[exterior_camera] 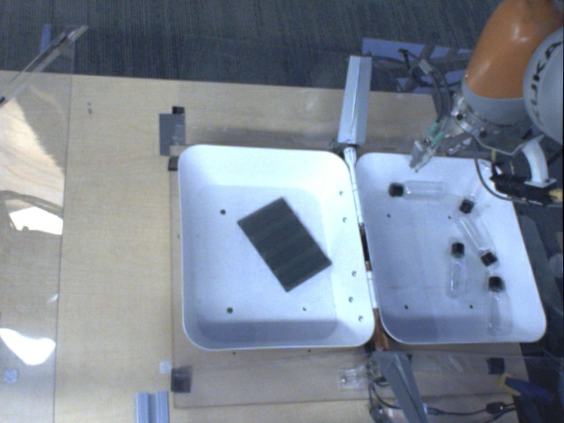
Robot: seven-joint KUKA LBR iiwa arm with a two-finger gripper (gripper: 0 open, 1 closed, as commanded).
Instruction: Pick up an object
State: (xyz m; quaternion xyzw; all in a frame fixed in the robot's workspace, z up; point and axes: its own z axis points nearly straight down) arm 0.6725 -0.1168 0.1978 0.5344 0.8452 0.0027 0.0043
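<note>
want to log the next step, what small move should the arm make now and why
Probably ease the gripper down and slightly left toward the clear vial with a black cap near the back of the right bin. The gripper hangs over that bin's back edge with nothing visibly in it, and this vial looks closest, lying apart from the other vials.

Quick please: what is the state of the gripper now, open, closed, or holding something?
Gripper: cannot be told; it hangs over the back edge of the right bin, nothing visibly held.
</note>
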